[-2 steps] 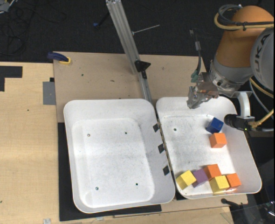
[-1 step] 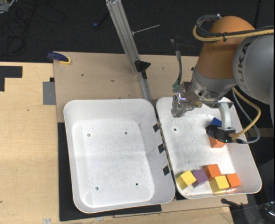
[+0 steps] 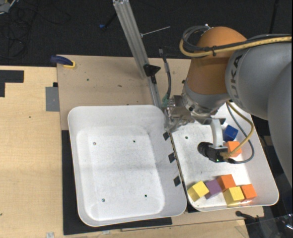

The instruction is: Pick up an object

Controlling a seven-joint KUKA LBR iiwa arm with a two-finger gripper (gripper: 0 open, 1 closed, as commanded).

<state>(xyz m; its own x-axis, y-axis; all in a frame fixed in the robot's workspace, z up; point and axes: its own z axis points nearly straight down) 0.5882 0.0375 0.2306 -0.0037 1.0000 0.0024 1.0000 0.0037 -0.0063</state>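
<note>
My gripper [image 3: 172,117] hangs low over the far left corner of the right bin [image 3: 193,167], close to the wall shared with the left bin [image 3: 116,162]. The bulky orange and grey wrist covers most of it from above. Several small blocks lie in the right bin: a blue block [image 3: 230,132] and an orange block [image 3: 234,147] at the right side. Along the near edge sits a cluster of a yellow block [image 3: 198,189], a purple block [image 3: 213,187], an orange block [image 3: 227,181], another yellow block [image 3: 233,196] and another orange block [image 3: 249,191]. Nothing is seen between the gripper's tips.
A slanted aluminium rail [image 3: 134,38] rises from the far end of the divider, right beside the gripper. Black clips [image 3: 171,157] line the wall between the bins. A blue and yellow clamp [image 3: 63,61] sits at the bench's far left corner.
</note>
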